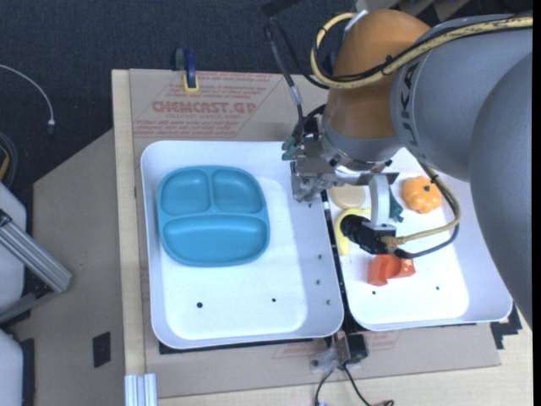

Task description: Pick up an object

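Two white bins sit side by side: the left bin [169,311] bears a blue divided plate [213,216], and the right bin [439,307] holds a small orange pumpkin-shaped toy [420,194], a red piece [389,268], a pale round piece [347,197] and a yellow piece [341,229] (partly hidden by the arm). The gripper [306,180] hangs over the wall where the bins meet, just beside the pale round piece; whether it is open or closed, or has hold of anything, cannot be told.
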Controlling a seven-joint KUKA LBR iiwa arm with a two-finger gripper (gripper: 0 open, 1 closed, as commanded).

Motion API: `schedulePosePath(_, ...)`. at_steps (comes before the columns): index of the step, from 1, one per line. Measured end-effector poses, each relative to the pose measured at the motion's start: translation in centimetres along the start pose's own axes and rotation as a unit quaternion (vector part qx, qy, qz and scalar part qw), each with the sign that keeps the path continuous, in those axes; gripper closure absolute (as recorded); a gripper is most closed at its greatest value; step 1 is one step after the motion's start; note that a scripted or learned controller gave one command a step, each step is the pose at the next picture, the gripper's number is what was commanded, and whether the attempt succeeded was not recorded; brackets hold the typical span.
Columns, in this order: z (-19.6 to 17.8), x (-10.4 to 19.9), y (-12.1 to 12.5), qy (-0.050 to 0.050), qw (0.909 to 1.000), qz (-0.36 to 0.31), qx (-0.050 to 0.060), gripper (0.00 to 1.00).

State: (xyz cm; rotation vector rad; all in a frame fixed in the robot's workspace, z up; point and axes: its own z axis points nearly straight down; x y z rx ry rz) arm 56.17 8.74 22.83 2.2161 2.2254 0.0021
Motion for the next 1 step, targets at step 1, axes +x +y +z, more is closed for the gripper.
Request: schedulePosePath(1,-0.13,-0.23,-0.07,0.000,1.0000,0.002,0.000,0.00)
